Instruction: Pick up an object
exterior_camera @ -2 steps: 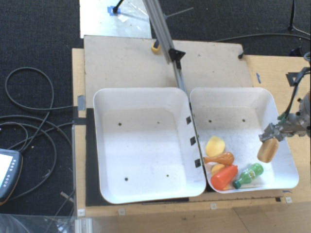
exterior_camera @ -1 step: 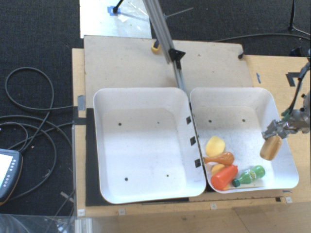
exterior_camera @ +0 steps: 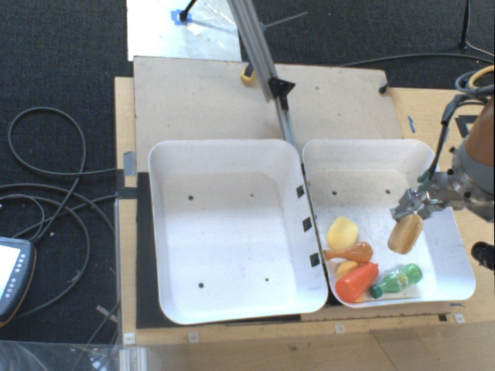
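From above, the hand (exterior_camera: 410, 207) hung over the right bin (exterior_camera: 363, 168), its fingers pinching the top of a tan bread-like object (exterior_camera: 405, 234) that dangled above the bin floor. Nearby lay a yellow piece (exterior_camera: 343, 231), an orange carrot (exterior_camera: 356, 282) and a green bottle (exterior_camera: 397, 279).

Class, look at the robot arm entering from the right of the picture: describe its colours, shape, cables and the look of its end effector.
The arm is a rounded grey body with an orange section at the right edge. A dark cable arcs down beside it towards the wrist. The end effector is a small grey metal assembly with a touch of green beside it.
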Controlling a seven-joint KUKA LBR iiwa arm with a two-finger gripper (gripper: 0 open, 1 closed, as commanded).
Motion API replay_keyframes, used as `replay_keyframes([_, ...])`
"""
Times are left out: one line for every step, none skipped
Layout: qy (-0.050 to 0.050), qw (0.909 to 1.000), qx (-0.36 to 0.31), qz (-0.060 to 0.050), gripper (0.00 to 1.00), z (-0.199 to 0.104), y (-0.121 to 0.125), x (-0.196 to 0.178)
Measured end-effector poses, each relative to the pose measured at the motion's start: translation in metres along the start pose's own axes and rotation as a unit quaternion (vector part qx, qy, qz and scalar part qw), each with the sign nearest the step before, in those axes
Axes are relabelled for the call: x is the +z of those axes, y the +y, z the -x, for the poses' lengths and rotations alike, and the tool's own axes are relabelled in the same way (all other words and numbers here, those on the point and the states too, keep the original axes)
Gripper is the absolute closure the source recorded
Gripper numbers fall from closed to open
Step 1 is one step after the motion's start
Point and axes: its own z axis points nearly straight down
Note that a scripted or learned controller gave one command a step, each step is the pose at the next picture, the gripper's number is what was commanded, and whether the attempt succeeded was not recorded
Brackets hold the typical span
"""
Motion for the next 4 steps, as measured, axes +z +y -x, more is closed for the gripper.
replay_keyframes([0.000, 1.0000, -0.001, 0.000, 1.00, -0.056, 0.001, -0.009])
replay_keyframes([0.000, 1.0000, -0.001, 0.000, 1.00, -0.109, -0.002, -0.015])
replay_keyframes([0.001, 1.0000, 0.000, -0.001, 1.00, -0.164, -0.002, 0.001])
replay_keyframes([0.000, 1.0000, 0.000, -0.001, 1.00, -0.215, -0.004, 0.014])
